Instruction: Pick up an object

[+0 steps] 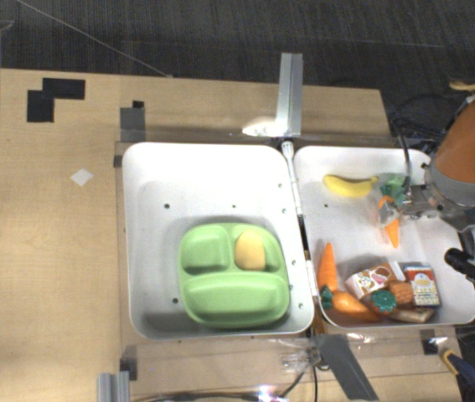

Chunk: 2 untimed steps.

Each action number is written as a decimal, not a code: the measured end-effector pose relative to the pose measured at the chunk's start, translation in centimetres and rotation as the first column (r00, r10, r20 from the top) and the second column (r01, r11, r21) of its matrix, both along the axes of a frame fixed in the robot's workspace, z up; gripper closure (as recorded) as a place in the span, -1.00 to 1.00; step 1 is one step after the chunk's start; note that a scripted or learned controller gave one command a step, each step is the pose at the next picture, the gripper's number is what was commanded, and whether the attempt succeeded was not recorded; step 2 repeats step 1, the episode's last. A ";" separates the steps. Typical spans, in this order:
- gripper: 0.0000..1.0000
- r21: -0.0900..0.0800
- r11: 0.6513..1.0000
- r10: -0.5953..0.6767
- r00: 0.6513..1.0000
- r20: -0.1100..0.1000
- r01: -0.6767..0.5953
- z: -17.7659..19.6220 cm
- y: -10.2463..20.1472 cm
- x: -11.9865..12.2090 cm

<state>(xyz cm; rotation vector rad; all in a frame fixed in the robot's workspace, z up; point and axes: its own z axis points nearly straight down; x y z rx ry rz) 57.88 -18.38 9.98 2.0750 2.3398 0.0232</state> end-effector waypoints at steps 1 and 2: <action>1.00 -0.002 0.997 -0.076 0.997 -0.019 0.076 9.4 5.1 1.8; 1.00 -0.002 0.997 -0.076 0.997 -0.019 0.076 9.4 5.1 1.8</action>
